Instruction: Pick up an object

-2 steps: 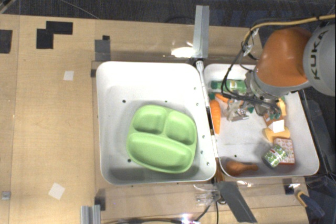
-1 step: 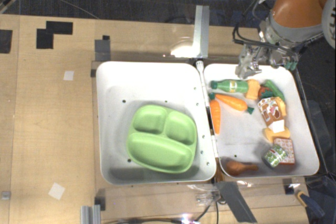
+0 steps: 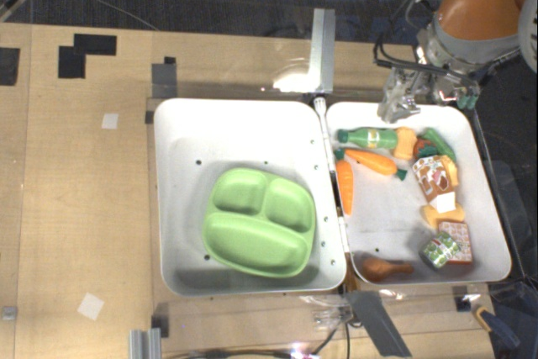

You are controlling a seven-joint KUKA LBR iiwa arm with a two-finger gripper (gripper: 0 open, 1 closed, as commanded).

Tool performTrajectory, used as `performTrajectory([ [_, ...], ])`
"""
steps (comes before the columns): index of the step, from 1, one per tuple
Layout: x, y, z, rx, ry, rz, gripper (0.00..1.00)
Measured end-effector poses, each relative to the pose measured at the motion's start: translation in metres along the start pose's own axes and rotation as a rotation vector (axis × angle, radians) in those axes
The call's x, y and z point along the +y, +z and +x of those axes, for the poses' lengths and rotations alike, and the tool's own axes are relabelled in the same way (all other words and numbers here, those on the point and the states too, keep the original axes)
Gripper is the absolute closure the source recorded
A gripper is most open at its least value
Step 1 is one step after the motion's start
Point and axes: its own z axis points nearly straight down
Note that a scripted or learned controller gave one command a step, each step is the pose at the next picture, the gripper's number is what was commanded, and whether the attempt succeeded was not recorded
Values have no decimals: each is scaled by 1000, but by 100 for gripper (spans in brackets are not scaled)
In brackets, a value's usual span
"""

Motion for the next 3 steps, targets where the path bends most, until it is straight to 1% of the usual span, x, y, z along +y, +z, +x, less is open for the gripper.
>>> performTrajectory([
  [1, 0, -14, -3, -11, -2, 2, 100],
  [2, 69, -52, -22, 14, 205, -2, 100],
  [3, 35, 60, 10, 21, -217, -6, 100],
])
